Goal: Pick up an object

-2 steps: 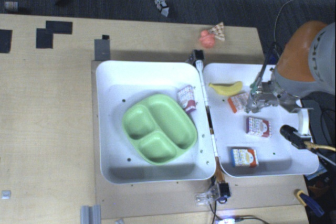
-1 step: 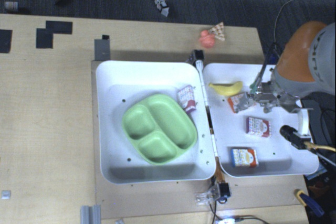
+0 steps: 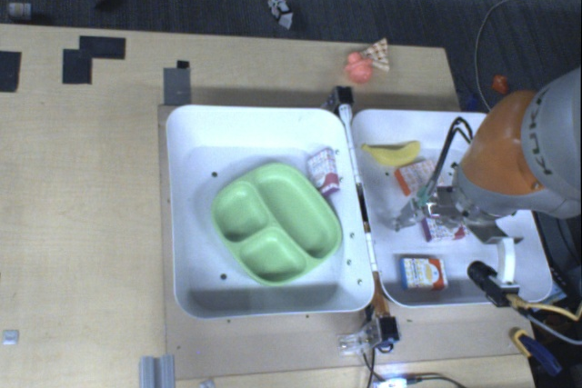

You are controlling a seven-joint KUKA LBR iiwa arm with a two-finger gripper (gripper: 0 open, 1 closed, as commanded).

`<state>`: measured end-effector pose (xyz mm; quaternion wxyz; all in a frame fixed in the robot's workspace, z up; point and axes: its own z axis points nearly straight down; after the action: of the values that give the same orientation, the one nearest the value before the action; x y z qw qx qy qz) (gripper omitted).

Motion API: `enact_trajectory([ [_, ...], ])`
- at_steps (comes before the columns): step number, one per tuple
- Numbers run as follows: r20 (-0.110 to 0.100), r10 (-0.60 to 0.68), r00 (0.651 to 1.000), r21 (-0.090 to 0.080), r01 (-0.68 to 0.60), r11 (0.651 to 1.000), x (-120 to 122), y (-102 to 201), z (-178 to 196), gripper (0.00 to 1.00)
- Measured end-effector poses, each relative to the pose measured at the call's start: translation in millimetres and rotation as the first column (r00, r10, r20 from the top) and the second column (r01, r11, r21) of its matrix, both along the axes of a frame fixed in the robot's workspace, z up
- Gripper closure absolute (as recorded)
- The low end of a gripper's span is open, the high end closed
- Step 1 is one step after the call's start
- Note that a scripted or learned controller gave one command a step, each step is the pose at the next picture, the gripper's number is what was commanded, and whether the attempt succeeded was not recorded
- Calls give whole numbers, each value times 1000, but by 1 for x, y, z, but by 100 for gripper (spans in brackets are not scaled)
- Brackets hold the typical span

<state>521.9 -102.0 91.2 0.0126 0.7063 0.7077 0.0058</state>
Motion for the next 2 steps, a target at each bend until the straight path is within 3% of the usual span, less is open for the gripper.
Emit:
enact_trajectory([
  [1,-2,-2,1000,-3,2,1000,3,15,0,0],
  [2,6,0,1000,-5,0,1000,6,14,12,100],
])
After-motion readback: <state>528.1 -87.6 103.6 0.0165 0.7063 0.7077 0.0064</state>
